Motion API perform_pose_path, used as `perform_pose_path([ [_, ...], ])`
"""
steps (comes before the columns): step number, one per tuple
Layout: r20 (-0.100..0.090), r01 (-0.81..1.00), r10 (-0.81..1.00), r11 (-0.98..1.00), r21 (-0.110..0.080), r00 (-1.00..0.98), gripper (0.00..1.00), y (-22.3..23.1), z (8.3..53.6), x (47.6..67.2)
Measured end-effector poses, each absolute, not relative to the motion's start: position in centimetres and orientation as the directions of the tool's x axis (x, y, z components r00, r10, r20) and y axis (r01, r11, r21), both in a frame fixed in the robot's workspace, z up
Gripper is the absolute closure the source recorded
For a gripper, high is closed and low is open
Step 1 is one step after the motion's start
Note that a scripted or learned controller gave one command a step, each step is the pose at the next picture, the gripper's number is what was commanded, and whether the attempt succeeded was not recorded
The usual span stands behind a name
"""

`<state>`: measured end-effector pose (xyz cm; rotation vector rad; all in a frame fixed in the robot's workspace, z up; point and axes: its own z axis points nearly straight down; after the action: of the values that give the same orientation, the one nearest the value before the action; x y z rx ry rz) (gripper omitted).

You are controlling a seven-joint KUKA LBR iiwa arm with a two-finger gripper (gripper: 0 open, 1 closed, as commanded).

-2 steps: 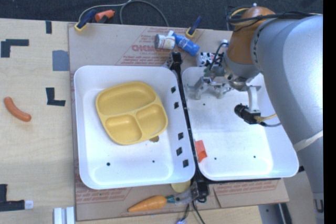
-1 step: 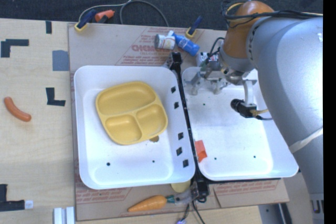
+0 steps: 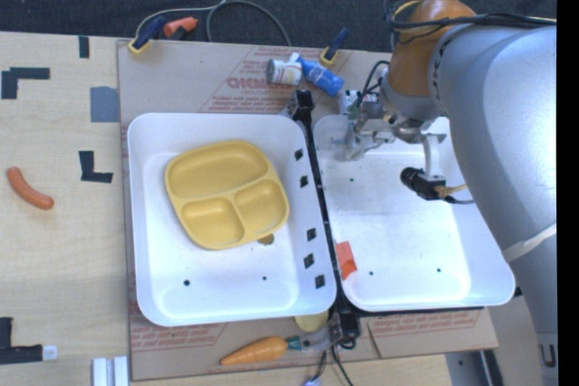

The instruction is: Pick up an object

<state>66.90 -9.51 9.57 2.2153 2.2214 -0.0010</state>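
The arm leans in over the right bin (image 3: 452,285), its hand (image 3: 355,138) low at the bin's far left corner; I cannot tell its state from here. Nothing visible sits under it. The likeliest thing to pick is the yellow divided plate (image 3: 226,193), lying flat in the left bin (image 3: 154,276), towards its far side, well apart from the hand. It looks like light, stiff plastic, smooth and probably slippery, so I would guess a pinch on the raised rim or on a ridge between compartments is the only real hold. A small dark bit (image 3: 265,240) peeks out at its near edge.
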Motion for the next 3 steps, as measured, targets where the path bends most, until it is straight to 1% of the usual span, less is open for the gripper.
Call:
perform_pose_path([
  [1,0.004,1.000,1.000,0.006,0.003,-0.006,1.00,-2.7,19.0,58.4],
  [2,0.000,1.000,1.000,0.002,-0.002,-0.002,0.00,-3.1,18.4,58.5],
  [3,-0.003,1.000,1.000,-0.002,0.001,0.002,0.00,-9.8,8.0,63.6],
])
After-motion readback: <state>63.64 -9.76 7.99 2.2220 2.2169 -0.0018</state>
